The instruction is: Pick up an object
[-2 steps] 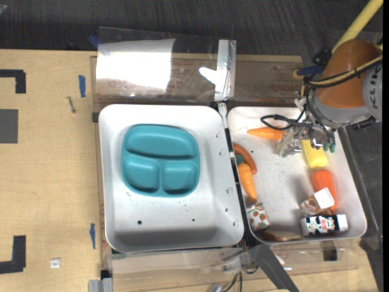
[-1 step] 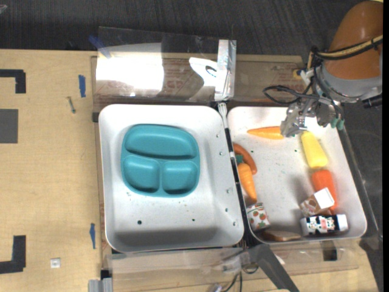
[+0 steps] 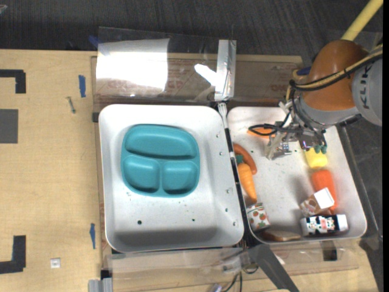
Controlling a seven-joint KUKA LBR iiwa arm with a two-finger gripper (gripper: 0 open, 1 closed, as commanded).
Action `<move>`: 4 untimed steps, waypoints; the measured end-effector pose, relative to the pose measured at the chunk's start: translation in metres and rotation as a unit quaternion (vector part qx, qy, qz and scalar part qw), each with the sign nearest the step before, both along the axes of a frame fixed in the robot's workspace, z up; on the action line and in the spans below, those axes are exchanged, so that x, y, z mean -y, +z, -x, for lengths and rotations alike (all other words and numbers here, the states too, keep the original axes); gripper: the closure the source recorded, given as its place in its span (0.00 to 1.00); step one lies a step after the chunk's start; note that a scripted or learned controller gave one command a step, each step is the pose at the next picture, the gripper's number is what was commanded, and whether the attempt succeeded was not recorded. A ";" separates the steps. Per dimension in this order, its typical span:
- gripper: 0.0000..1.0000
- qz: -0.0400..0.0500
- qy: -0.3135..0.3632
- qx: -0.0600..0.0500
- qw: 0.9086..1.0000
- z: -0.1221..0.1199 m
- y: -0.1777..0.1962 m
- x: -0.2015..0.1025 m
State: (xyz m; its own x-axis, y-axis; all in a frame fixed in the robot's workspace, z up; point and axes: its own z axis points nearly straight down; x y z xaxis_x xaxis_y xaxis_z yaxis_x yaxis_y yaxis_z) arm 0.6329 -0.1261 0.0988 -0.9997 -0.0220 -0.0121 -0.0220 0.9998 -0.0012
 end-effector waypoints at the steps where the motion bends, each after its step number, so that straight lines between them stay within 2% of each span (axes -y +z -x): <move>1: 1.00 -0.001 -0.036 0.005 0.999 -0.027 0.164 -0.053; 2: 1.00 0.000 0.073 -0.003 0.997 -0.008 0.161 -0.040; 3: 1.00 -0.002 0.040 -0.007 0.999 -0.034 0.084 -0.087; 4: 1.00 -0.001 0.039 0.003 0.999 -0.037 0.159 -0.108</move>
